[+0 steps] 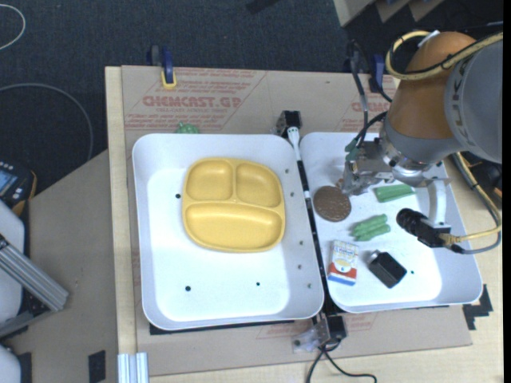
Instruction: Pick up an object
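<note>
Lying nearest the lens in the right bin (459, 290), a small carton (343, 262) and black block (387, 268) are crowding the brown disc (332, 203) beside the gripper (355, 175), risking a glancing miss.

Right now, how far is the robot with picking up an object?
Nothing looks lifted yet. The gripper is low in the right bin, near the brown disc. The disc, green pieces, small carton and black block all lie in the bin. Grasping and lifting remain.
</note>
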Robot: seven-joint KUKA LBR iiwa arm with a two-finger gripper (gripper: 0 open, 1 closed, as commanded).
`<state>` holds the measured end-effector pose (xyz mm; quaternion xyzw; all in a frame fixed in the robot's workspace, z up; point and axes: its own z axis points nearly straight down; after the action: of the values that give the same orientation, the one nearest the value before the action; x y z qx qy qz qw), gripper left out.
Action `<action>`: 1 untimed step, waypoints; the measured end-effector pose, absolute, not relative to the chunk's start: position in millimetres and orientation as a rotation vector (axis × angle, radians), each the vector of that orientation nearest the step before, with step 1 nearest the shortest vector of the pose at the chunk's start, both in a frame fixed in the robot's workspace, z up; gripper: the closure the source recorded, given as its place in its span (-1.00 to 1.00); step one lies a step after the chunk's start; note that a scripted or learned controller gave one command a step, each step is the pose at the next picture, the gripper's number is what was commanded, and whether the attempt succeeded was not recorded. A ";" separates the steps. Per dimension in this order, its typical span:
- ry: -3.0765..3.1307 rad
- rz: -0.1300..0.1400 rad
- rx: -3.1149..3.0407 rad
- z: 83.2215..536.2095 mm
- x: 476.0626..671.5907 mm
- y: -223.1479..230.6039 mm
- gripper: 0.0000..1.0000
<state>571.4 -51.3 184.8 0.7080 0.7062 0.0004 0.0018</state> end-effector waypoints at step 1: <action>2.230 0.001 2.218 214.1 540.7 6.6 1.00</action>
<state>540.7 6.6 214.1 0.7053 0.7090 0.0002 -0.0016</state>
